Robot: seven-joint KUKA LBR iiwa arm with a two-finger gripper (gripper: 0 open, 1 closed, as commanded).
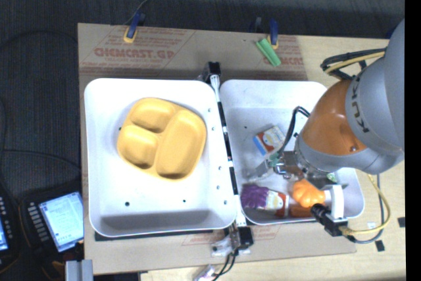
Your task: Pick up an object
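Note:
My gripper (275, 165) hangs low inside the right bin (243, 99), near its middle. Just up and left of it lies a small red and white packet (270, 138). Along the bin's front wall sit a purple object (258, 196), a dark red bottle-like item (287, 204) and an orange rounded object (306, 194), all just below the gripper. The wrist hides what is directly under it. In the left bin (105, 207) rests a large yellow lumpy object (162, 137).
The arm's orange band (332, 122) and grey body (388, 108) cover the right bin's right half. A green clip (268, 51) and a blue clip (133, 27) hold the cardboard at the back. A screen device (58, 218) sits at the lower left.

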